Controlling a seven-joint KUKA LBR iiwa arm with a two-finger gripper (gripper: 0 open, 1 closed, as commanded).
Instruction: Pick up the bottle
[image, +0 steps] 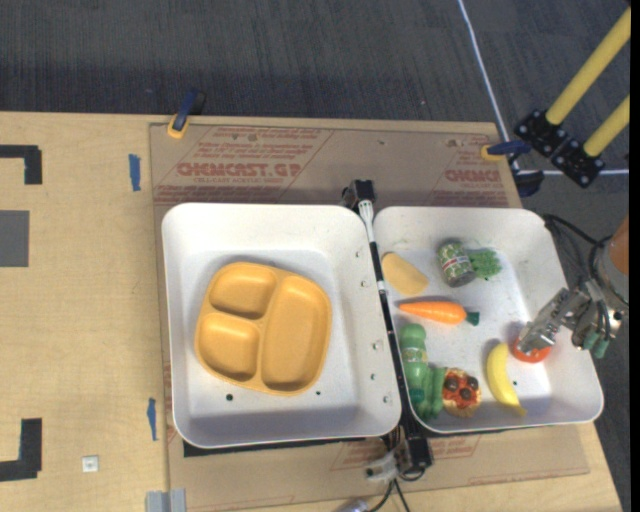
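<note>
- camera view: gripper (548, 335) low at the right bin's (560, 240) right side, just over a small red-orange thing (531, 349); can't tell finger state
- green bottle (413, 350) lying along that bin's left wall, below the carrot (436, 312); well apart from gripper
- yellow divided plate (264, 326) in left bin (200, 260)

You see a yellow-orange tray (265, 326) in the white left bin (190, 300). The carrot (433, 312) is orange, the banana (503, 377) yellow, the bottle (413, 350) green.
</note>
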